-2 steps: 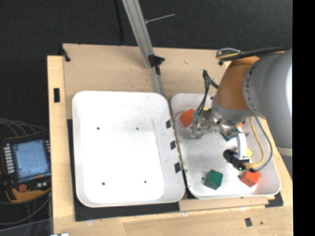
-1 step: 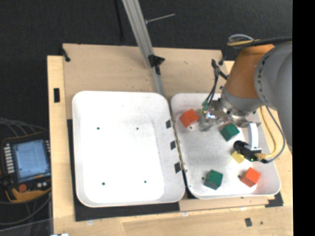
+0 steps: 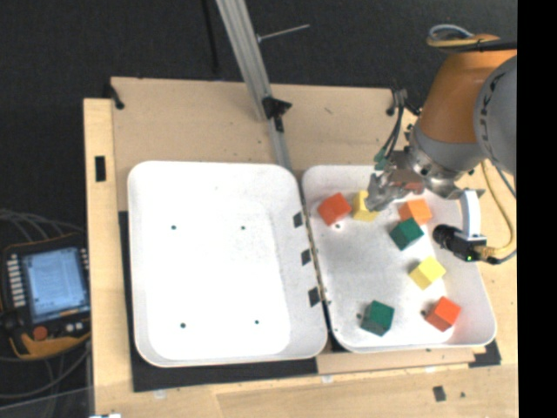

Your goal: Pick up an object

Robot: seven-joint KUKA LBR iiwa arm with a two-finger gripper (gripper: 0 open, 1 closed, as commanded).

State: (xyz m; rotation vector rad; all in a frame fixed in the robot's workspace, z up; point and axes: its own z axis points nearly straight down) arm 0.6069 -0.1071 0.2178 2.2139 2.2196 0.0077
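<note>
So the arm point(image 3: 461, 103) comes in from 3 o'clock and hangs over the far end of the right bin point(image 3: 348, 320), with the claw point(image 3: 379, 195) down low right over a yellow block point(image 3: 364, 208) near the bin's 12 o'clock edge. That yellow block is partly hidden under the claw, so there's no way to say if it's actually gripped, and honestly you can't tell whether the claw is spread or closed from this angle.

Just at 9 o'clock of that yellow block sits an orange-red block point(image 3: 333, 208), close beside it. At 3 o'clock of the claw there's an orange block point(image 3: 416, 210), and a green block point(image 3: 406, 233) right below that, nearly touching. Further toward 5 o'clock is a second yellow block point(image 3: 427, 273), then a red-orange block point(image 3: 443, 313) near the bin's corner, and another green block point(image 3: 378, 317) at about 6 o'clock.

The left bin point(image 3: 218, 259) sits alongside on the counter point(image 3: 200, 120).
</note>
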